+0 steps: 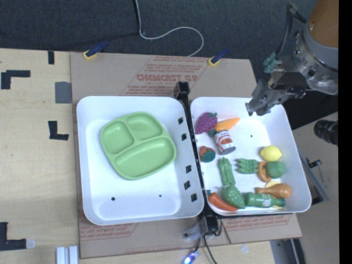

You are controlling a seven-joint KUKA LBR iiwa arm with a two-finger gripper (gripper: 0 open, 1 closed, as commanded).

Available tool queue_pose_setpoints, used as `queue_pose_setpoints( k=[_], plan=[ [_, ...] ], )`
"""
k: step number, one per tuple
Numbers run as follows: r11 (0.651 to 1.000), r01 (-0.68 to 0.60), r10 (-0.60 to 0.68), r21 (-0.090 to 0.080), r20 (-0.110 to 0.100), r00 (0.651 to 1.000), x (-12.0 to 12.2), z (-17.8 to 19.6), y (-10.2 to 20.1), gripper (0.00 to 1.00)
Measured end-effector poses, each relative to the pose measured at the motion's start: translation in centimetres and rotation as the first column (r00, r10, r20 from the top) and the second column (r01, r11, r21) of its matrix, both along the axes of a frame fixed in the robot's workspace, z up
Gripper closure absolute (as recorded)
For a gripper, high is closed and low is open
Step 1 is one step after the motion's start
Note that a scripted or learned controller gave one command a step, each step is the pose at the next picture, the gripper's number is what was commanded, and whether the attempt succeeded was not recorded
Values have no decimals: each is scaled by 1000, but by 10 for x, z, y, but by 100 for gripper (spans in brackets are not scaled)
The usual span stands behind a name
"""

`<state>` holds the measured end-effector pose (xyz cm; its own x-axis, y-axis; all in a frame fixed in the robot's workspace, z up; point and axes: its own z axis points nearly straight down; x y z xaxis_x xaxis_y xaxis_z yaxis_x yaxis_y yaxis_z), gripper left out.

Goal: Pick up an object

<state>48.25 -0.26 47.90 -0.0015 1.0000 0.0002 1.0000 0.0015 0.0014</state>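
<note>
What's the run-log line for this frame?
phase: approach | two-finger gripper: over right white bin back rim, nothing held | green divided plate: left bin

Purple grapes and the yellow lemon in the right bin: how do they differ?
The purple grapes are dark and lumpy; the yellow lemon is bright and smooth. The grapes lie by the bin's left wall next to the orange carrot; the lemon lies toward the right, against a green fruit. Both are toy foods in the right bin.

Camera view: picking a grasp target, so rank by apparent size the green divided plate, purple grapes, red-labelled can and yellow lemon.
1. green divided plate
2. purple grapes
3. red-labelled can and yellow lemon: too alike to rank.
</note>
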Motion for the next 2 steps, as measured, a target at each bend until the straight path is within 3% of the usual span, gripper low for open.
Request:
queue_pose_setpoints(
  k=[1, 2],
  plan=[
    [1000, -6, 6, 1, 3, 1000, 15, 45, 62, 100],
    [1000, 0, 0, -2, -10, 1000, 0, -17, 69, 100]
  ],
)
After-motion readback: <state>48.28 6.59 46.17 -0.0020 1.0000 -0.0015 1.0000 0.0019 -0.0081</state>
